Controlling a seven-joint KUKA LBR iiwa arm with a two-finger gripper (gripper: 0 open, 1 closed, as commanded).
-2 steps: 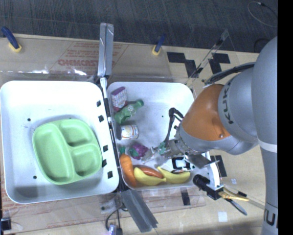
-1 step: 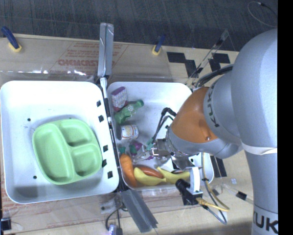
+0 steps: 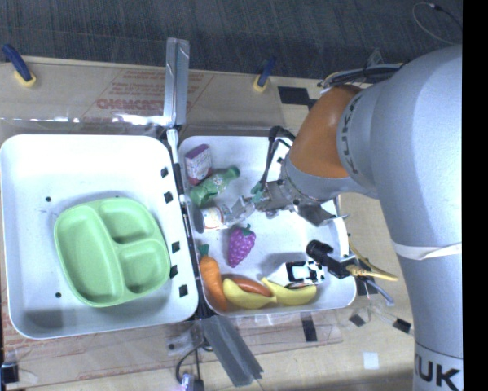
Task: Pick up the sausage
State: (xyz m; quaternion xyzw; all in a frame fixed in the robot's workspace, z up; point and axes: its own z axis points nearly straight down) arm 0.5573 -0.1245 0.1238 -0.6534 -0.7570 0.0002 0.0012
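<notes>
Around the purple grapes [image 3: 240, 244] you have open white floor to their right. Above them, a green bottle [image 3: 212, 186] and a small can [image 3: 198, 162] crowd the way. Below them, carrot [image 3: 212, 280], sausage [image 3: 245, 284] and banana [image 3: 280, 293] line the rim.

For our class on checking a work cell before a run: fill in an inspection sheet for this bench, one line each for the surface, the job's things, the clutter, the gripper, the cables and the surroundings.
Surface: two white bins side by side; left bin, right bin.
Job's things: sausage, reddish, lying at the right bin's near edge between the carrot and the banana.
Clutter: purple grapes, green bottle, small can in the right bin; green divided tray in the left bin.
Gripper: gripper low over the right bin's middle, above the grapes.
Cables: dark cable looping beside the wrist.
Surroundings: cardboard sheet held by blue clamps.
</notes>
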